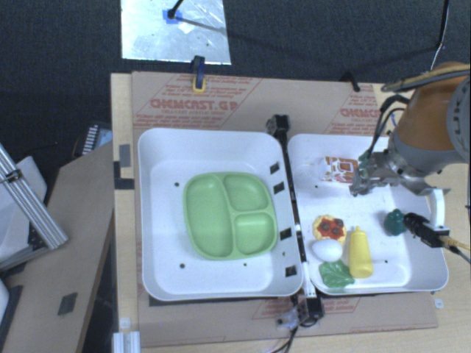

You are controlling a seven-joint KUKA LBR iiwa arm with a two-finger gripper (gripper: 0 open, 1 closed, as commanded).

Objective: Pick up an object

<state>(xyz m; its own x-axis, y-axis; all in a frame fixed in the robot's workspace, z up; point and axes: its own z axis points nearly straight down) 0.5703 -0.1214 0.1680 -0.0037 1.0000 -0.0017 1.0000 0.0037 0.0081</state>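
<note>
My gripper (363,181) hangs low over the upper part of the right bin (427,271), with the grey arm and its orange band coming in from the right. Just left of the gripper lies a clear packet with red and orange print (338,169); I cannot tell whether the two touch. Nearer the front lie a small pizza toy (330,227), a white egg (328,250), a yellow bottle (360,251) and a green leafy piece (335,273). A dark green object (395,221) sits right of these, below the gripper.
The left bin (158,160) holds a light green divided plate (227,215). A black divider with clips (288,197) runs between the bins. A black part of the arm's mount (425,230) hangs over the right bin's right side.
</note>
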